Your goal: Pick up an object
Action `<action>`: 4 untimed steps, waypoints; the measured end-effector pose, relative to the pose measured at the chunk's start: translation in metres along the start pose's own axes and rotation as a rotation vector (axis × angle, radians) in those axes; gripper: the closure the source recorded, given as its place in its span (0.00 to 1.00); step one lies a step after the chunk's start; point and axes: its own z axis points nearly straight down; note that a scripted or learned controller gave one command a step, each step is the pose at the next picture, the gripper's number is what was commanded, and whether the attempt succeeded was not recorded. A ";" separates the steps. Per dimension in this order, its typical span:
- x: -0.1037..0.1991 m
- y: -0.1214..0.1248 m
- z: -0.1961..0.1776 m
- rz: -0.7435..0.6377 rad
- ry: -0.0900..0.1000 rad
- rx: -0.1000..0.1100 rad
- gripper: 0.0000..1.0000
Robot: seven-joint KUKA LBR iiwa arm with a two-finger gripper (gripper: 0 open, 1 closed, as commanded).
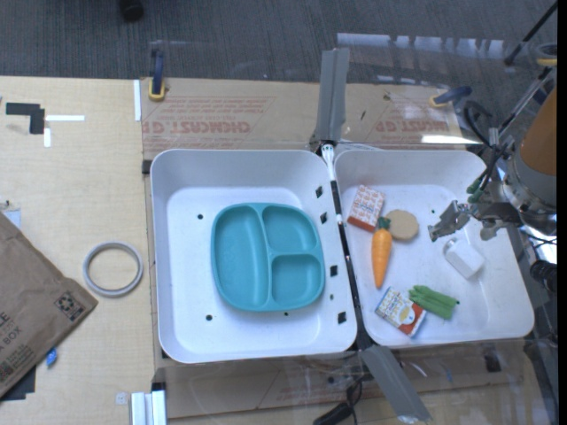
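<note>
In the right bin [496, 326] lie a toy carrot [381, 251], a tan round cookie [404, 226], a red and white packet [365, 207], a green bean pod [434, 301], a small colourful box [399, 312] and a white block [463, 258]. My gripper [465, 227] hangs over the bin's right side, just beyond the white block. Its fingers [442, 227] are spread open with nothing between them.
The left bin [177, 237] holds a teal divided plate [267, 257]. A tape ring [112, 267] and a brown cardboard box [31, 308] lie on the bench to the left. Cables and a stand crowd the right edge by the arm.
</note>
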 end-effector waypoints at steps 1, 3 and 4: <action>0.067 0.039 0.039 -0.094 -0.001 0.000 0.00; 0.029 0.077 0.131 -0.431 -0.008 -0.015 0.00; 0.028 0.079 0.120 -0.427 -0.009 -0.021 1.00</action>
